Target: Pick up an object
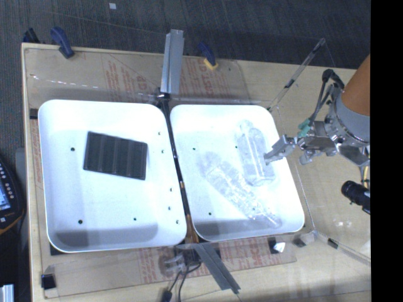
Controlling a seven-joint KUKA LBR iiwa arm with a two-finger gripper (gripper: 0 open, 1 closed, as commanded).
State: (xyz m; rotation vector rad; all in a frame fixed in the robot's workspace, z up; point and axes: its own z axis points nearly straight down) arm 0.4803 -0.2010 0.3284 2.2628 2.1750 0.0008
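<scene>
A clear plastic bottle [253,153] lies lengthwise in the right bin [189,168], towards its right side. A crumpled clear plastic wrapper [234,190] stretches diagonally below and left of it. In the left bin [56,168] lies a flat dark ribbed rectangle [116,155]. My gripper [288,155] hangs over the right bin's right rim, open, with nothing between its fingers. One fingertip [272,154] reaches close to the bottle's right side.
A metal bar [172,61] stands upright behind the seam between the bins. Blue clamps [62,41] sit along the bench's back edge. A thin rod [299,74] slants up at the back right. Another metal bracket [214,269] lies in front of the bins.
</scene>
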